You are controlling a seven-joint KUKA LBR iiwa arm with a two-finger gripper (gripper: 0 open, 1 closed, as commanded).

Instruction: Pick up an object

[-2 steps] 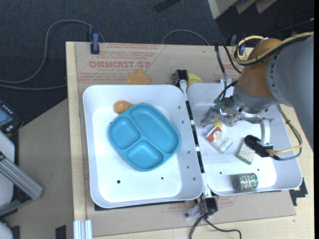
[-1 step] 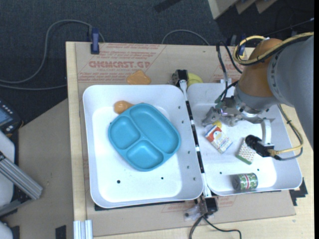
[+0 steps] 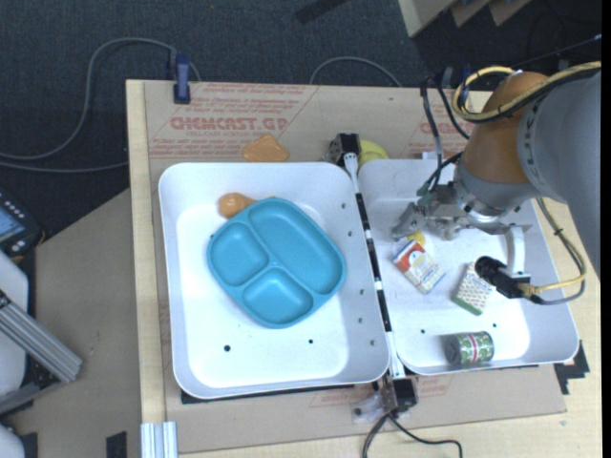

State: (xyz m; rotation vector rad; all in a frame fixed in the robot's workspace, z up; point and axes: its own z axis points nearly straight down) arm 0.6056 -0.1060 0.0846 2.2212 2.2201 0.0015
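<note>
While the bench (image 3: pixel 143 256) carried two shallow white bins side by side, the grey arm (image 3: pixel 563 132) with its orange band (image 3: pixel 496 127) reached in from the right and hung over the upper part of the right bin (image 3: pixel 554 327). Next in size, the left bin (image 3: pixel 191 332) held a blue three-compartment tray (image 3: pixel 275 260), set at a tilt near the bin's centre, with a small orange object (image 3: pixel 232 203) touching the tray's upper left edge. The gripper (image 3: pixel 434 219) sat low over the right bin, near its upper left area; whether it was spread or pressed together could not be told from the view, and nothing could be seen pinched in it. A small red-and-white packet (image 3: pixel 417 261) lay on the bin floor just below the gripper, apart from it. To the right of the packet lay a small green-and-white speckled block (image 3: pixel 472 291), just beside a black fitting (image 3: pixel 496 275) attached to a yellow cable (image 3: pixel 558 289). A green can (image 3: pixel 469 347) lay on its side near the bin's lower edge, well apart from the gripper. Behind the bins, an orange piece (image 3: pixel 265 148) and a yellow-green object (image 3: pixel 370 151) rested on the bench.
</note>
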